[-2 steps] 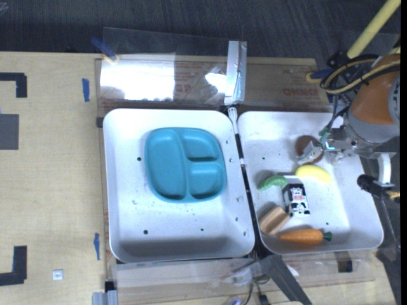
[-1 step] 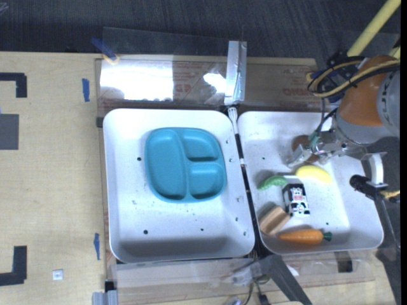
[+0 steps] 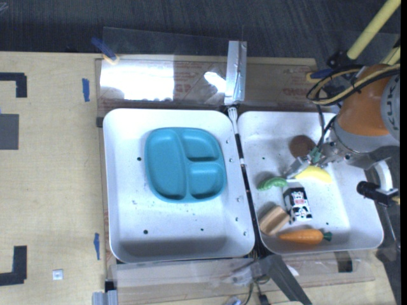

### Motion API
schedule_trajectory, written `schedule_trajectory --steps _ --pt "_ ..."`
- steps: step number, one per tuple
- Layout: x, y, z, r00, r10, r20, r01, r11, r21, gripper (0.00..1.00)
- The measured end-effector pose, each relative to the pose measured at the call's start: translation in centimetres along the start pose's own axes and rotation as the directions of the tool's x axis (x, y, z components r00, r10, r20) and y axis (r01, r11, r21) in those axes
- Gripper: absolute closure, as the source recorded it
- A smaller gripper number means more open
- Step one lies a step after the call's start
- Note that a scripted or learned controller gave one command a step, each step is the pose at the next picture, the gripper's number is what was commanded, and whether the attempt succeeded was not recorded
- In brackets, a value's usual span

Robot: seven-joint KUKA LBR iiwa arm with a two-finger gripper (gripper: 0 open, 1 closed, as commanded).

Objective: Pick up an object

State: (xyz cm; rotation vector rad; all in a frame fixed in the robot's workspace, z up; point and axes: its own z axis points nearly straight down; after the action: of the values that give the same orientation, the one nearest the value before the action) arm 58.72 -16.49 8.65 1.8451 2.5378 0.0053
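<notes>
In the right bin point(image 3: 337, 129) my gripper point(image 3: 310, 161) is low over the toys, right at the left end of a yellow piece point(image 3: 320, 175) and just below a brown round piece point(image 3: 299, 145). A green piece point(image 3: 273, 183) lies to the gripper's left. Nearer the front are a black-and-white cow toy point(image 3: 297, 205), a tan bread-like block point(image 3: 273, 219) and an orange carrot point(image 3: 303, 236). Nothing is visibly lifted off the bin floor.
The left bin point(image 3: 127, 221) holds a blue divided plate point(image 3: 186, 163). The arm's orange band point(image 3: 365, 110) and cables hang over the right bin's far right corner. A clear plastic sheet point(image 3: 165, 72) and a metal divider point(image 3: 235, 72) stand behind the bins.
</notes>
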Motion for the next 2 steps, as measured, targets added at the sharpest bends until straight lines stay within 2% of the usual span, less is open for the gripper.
schedule_trajectory --steps 1,2 --pt "-0.3 0.1 -1.0 1.0 0.004 0.002 -0.004 1.0 -0.005 1.0" --pt "2.5 9.4 -6.4 0.978 0.209 0.0 -0.209 0.978 0.002 1.0"
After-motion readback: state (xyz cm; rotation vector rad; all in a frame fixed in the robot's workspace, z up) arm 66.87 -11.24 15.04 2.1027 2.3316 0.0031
